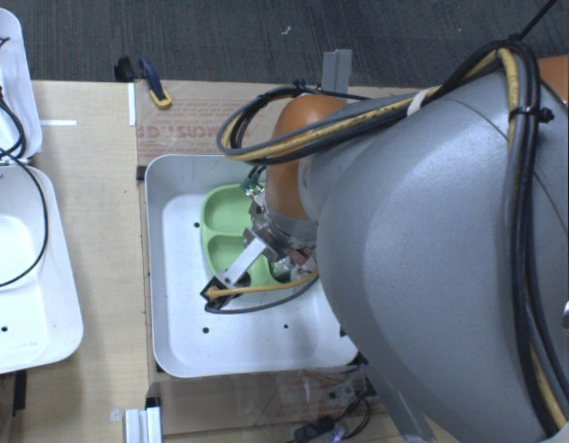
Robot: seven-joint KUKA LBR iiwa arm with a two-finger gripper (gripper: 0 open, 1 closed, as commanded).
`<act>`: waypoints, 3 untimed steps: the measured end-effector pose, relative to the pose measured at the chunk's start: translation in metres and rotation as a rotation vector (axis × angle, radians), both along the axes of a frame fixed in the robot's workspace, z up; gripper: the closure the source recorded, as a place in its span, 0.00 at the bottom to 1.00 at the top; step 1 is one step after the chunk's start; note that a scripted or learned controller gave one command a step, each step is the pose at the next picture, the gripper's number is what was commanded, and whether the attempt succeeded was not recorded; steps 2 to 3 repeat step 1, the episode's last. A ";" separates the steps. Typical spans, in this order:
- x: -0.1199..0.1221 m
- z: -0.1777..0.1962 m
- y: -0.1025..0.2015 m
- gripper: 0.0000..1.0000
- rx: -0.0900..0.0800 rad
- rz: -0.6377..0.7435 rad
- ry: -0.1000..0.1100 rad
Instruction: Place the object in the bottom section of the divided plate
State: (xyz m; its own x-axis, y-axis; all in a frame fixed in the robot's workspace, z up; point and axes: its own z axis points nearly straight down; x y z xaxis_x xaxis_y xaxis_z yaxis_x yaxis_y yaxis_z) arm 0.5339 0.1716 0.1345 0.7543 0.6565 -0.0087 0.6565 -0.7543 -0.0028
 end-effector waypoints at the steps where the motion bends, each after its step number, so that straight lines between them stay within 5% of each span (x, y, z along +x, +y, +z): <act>1: 0.064 -0.034 -0.012 0.00 -0.002 -0.420 0.007; 3: 0.064 -0.034 -0.012 0.00 -0.002 -0.420 0.007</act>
